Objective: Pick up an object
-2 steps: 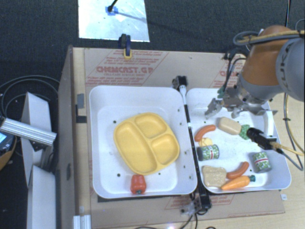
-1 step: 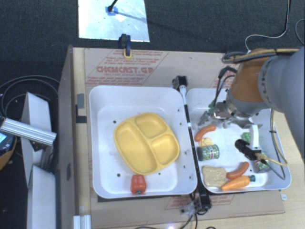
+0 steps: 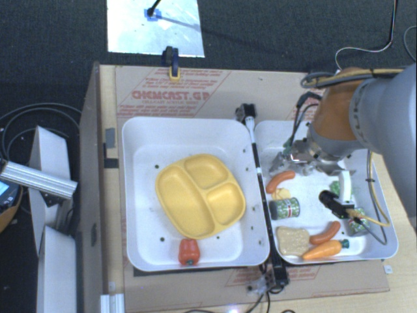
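The brown cardboard sheet point(image 3: 171, 91) under the bins read "CHEMCAST GP" in red. The left white bin point(image 3: 140, 142) held a yellow three-section plastic tray point(image 3: 199, 194) and, at its six o'clock, a red pepper point(image 3: 188, 252). The right white bin point(image 3: 384, 237) held sausages, a green-labelled can point(image 3: 285, 207), bread and a carrot point(image 3: 322, 250). At its eleven o'clock sat the gripper point(image 3: 296, 158); its state I cannot tell.

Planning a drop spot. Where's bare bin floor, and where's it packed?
Left bin: free floor along the far wall behind the yellow divided plate, and a strip down its left side. Near edge holds a red pepper. Right bin is crowded: sausage, green can, bread slice, carrot, with the gripper over its far end.
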